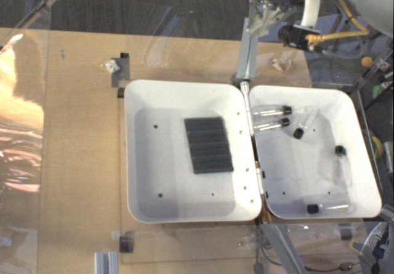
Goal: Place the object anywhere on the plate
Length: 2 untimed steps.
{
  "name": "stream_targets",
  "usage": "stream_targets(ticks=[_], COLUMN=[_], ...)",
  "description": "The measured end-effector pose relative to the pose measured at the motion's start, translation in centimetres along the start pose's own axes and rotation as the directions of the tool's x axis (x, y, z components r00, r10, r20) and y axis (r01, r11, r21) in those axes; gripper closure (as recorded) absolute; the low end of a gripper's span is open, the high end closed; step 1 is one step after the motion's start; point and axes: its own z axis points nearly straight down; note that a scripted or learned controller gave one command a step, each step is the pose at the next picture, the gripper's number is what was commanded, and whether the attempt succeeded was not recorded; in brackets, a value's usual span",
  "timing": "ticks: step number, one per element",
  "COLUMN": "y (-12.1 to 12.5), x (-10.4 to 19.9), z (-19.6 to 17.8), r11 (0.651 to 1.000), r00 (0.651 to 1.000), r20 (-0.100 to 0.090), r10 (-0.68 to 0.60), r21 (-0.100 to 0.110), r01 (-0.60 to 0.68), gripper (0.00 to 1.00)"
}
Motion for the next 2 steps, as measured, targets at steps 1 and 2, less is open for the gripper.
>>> stream_targets(ticks=[1,2], y=[-1.5,-2.2], x=[9.6,13.9], z=[0.0,0.5], r11=[0.974,0.925], r00=[0.974,0.925], r20=[-0.001,0.001], r10=[-0.227,0.38], r21=[0.001,0.003], r01=[0.227,-0.38], gripper=[1.0,1.0])
